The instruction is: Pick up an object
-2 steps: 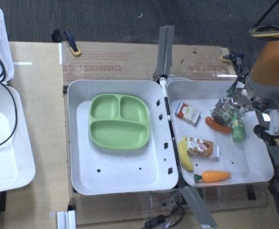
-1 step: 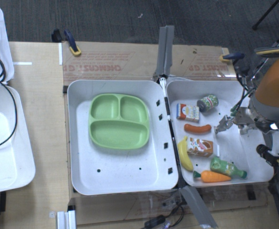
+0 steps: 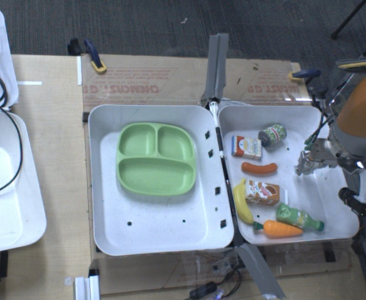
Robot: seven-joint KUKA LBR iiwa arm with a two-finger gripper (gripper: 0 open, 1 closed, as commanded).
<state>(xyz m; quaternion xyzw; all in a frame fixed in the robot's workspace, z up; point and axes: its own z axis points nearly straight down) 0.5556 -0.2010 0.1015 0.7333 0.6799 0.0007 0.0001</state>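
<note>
reaching in from the right, the grey arm with its orange band hangs over the right bin. gripper sits low over bare bin floor at the bin's right side, well apart from the toys. fingers are small and dark against the white; cannot tell how far open they are, and nothing shows between them.

right bin contents, all left of the gripper: green can lying tilted near the top, small white and orange carton just left of it, red sausage below those. lower down a brown and white box with a banana along its left edge, touching or nearly so. green bottle lies on its side near the front wall, and a carrot just in front of it, close to the banana's lower tip.

left bin holds a green divided plate, three compartments, flat, toward the back.

blue-handled clamp sits on the cardboard behind the left bin.
</note>
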